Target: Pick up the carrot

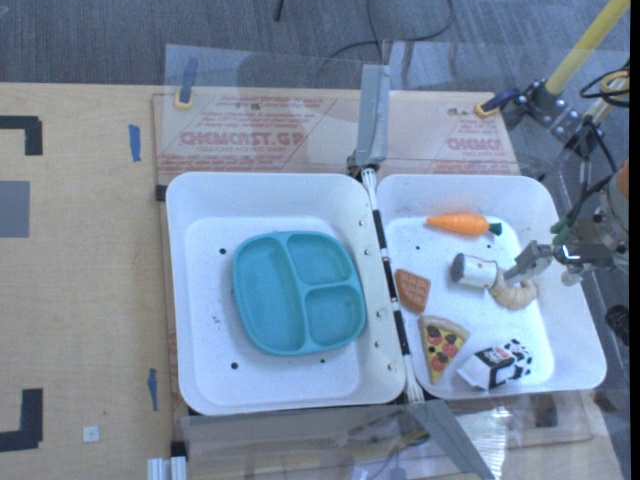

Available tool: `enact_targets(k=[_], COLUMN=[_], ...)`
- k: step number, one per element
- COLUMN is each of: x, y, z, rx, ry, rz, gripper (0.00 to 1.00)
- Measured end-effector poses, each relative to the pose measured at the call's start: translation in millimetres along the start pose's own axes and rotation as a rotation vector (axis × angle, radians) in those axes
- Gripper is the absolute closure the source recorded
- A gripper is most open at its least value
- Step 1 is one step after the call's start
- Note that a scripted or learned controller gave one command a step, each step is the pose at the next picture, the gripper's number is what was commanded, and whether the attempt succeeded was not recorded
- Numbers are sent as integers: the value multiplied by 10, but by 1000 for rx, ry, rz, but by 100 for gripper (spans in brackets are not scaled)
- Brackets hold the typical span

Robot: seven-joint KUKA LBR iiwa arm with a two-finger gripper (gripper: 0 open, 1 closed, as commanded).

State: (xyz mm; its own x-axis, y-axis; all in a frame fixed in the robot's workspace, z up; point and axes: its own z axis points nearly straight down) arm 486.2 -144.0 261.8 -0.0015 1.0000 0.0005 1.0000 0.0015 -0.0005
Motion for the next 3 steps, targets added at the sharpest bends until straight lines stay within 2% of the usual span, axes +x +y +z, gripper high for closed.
enact_targets(k=[1,2,3], x=[-327,-280,-209], y=[667,1436,1830], z=[793,1168,1747], rx=[-2,-2,-7], ry=[-1,-1,-4], rz=[92,50,-161], gripper=[0,0,0])
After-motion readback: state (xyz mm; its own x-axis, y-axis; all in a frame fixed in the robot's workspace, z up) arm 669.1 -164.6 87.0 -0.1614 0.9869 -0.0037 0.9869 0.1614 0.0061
